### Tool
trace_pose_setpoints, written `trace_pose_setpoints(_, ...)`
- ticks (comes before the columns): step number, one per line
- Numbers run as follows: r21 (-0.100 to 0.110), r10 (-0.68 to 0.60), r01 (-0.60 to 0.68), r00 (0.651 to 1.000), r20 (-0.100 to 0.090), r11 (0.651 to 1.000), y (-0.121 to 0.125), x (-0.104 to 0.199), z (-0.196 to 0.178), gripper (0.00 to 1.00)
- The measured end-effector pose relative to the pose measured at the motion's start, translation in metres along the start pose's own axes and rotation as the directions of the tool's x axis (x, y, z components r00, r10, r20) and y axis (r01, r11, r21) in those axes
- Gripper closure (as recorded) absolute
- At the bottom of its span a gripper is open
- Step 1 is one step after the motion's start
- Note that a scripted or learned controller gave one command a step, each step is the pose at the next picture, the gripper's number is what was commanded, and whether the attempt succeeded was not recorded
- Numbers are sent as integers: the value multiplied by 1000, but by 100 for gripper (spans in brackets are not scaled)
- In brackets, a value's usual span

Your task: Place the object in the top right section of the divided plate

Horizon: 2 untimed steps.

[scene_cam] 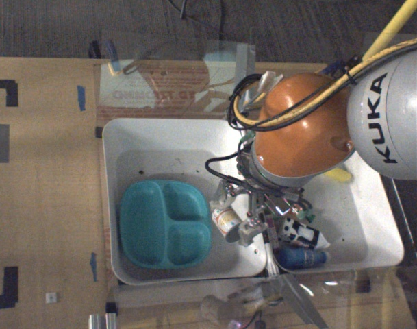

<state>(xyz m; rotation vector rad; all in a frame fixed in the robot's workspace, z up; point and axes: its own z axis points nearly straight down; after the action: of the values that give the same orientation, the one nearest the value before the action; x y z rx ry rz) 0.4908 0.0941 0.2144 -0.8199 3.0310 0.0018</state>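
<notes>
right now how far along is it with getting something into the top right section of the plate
Nothing looks placed: the teal plastic divided plate in the left white bin has bare sections. In hand: the gripper sits low at the divider between the bins, beside a small pale cylindrical container. Left: the pick, carry and placement.

I can't make out the end effector fingers under the orange wrist band; the grey arm runs off frame.

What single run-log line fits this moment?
arm: over bin divider | gripper: near small cup, grasp unclear | divided plate: left bin, sections bare | step: placing not done
</notes>
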Motion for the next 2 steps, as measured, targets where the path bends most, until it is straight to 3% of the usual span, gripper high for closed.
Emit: trace_pose_setpoints(2, 0, 7, -7, 1000, 15, 1000, -1, -3, -21, 100)
